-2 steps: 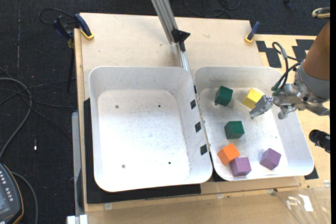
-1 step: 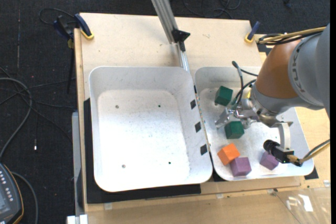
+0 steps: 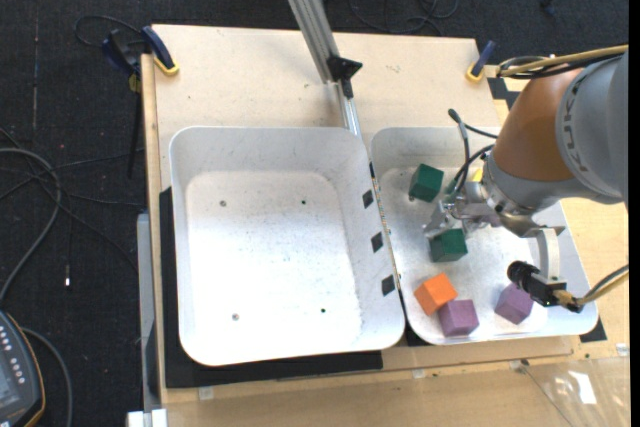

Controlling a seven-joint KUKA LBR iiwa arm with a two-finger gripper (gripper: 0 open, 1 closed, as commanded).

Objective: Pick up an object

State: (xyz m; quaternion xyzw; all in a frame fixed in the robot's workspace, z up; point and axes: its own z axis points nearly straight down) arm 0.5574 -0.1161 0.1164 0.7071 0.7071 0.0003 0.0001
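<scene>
In the right bin [image 3: 400, 147], my gripper [image 3: 452, 221] hangs low over a dark green cube [image 3: 448, 246] near the bin's middle, right at the cube's upper edge. Whether it touches the cube is not visible. A second green cube [image 3: 426, 182] lies just up and left of the gripper. An orange cube [image 3: 435, 291] sits near the bin's front, with a purple cube [image 3: 459, 317] beside it and another purple cube [image 3: 514, 303] further right. The grey arm with its orange band [image 3: 540, 140] comes in from the right.
The left bin [image 3: 190, 155] is a wide white tray, sharing a raised wall [image 3: 378, 235] with the right bin. A slanted metal rail [image 3: 305, 0] runs down from the top and ends by the bins' back edge. Clamps sit at the bench's rear corners.
</scene>
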